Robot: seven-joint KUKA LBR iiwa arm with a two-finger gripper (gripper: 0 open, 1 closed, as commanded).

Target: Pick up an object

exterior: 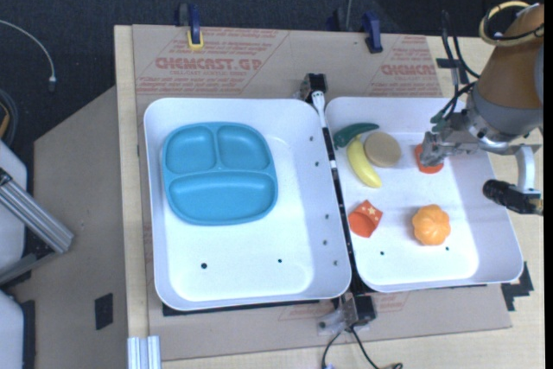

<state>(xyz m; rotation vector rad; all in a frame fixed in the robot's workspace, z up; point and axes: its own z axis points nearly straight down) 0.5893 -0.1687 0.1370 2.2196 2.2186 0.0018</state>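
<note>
Red-orange round object [429, 162] seen under gripper [435, 148], near right bin's [492, 268] far edge; finger state cannot be told. Smooth yellow banana [363, 163] noted alongside.

My arm [511, 78] comes in from the right side of the view, its orange band sitting high near the upper right corner and the grey wrist section just below it. From there the wrist angles down and to the left, ending in the gripper [434, 147], which points downward at the far end of the arm. I can make out the grey metal of the gripper body, but from this slanted overhead angle I cannot tell how the jaws stand. A black fitting juts out below the wrist.
</note>
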